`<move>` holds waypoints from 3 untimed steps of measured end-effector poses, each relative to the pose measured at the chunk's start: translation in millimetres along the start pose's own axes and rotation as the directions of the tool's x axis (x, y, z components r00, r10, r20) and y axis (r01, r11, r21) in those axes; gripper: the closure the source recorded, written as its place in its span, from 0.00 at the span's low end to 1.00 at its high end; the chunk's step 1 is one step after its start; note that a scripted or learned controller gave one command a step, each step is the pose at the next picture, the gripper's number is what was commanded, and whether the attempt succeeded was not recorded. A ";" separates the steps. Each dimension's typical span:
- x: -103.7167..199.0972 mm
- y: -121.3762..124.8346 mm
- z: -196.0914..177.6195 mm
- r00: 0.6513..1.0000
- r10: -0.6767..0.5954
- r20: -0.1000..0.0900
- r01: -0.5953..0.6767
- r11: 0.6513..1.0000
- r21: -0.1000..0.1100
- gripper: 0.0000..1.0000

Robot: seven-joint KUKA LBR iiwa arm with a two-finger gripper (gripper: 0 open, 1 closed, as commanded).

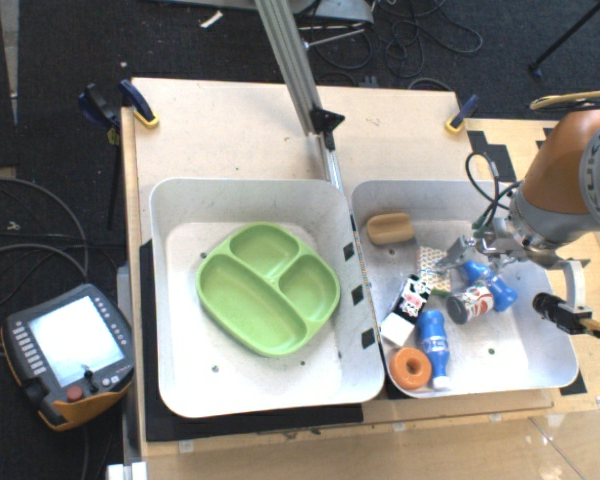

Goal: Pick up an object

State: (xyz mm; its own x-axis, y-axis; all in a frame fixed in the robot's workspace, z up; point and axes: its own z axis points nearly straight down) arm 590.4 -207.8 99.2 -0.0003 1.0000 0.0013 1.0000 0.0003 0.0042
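Note:
The right bin [540,363] holds several small objects. A tan bread-shaped block [389,228] lies near its back left. A cow-patterned box [412,296], a blue bottle [433,340] and an orange ring [412,367] sit toward the front left. A blue toy [487,280] and a dark can [469,304] lie together in the middle. My gripper [482,250] hangs low over the blue toy, right above it, with the grey and orange arm [570,173] behind it to the right.
The left bin [175,298] holds a green divided plate [268,288]. A slanted metal bar [295,68] crosses above the wall between the bins. A pendant with a screen [68,353] lies left of the bench.

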 end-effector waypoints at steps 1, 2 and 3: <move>-0.5 1.4 -12.6 1.000 -0.001 0.003 0.001 1.000 -0.006 1.00; 0.6 9.0 -57.3 1.000 -0.003 0.003 0.003 1.000 -0.001 1.00; -2.1 9.7 -100.5 1.000 -0.002 0.004 0.002 1.000 -0.002 1.00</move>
State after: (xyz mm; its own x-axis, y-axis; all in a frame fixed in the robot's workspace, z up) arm 599.7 -210.0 199.7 -0.0025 1.0000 -0.0025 1.0000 0.0025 0.0059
